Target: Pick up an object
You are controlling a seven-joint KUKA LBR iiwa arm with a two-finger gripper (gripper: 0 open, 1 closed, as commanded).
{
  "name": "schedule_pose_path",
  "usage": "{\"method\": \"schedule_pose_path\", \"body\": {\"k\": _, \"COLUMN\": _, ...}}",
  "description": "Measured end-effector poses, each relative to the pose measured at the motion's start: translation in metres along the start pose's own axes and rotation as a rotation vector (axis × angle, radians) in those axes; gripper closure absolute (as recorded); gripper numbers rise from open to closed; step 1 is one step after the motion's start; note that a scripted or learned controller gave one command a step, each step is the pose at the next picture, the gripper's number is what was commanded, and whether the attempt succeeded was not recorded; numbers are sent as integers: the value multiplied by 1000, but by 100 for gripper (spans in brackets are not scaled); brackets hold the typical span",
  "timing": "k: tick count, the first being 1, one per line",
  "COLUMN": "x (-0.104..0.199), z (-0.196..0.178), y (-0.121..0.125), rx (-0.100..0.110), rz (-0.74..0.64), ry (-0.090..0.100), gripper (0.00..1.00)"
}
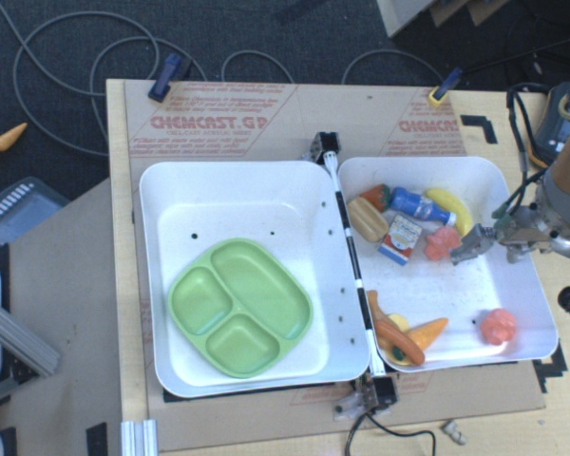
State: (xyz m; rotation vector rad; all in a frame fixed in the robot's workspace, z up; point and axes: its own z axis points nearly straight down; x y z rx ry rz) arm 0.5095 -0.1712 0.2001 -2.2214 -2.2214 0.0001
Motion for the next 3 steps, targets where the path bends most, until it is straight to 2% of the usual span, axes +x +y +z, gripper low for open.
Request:
{"method": "schedule_pose_path", "body": {"k": 1, "x": 13, "z": 112, "y": 62, "rx": -7, "rz": -1, "ry": -2, "gripper": 0}}
{"method": "schedule_pose_path", "body": {"k": 2, "x": 13, "z": 102, "y": 63, "rx": -9, "rz": -1, "ry": -2, "gripper": 100}}
{"method": "schedule_pose_path", "body": {"k": 3, "x": 86, "z": 15, "y": 94, "rx": -2, "rz": -1, "ry": 1, "gripper": 100}}
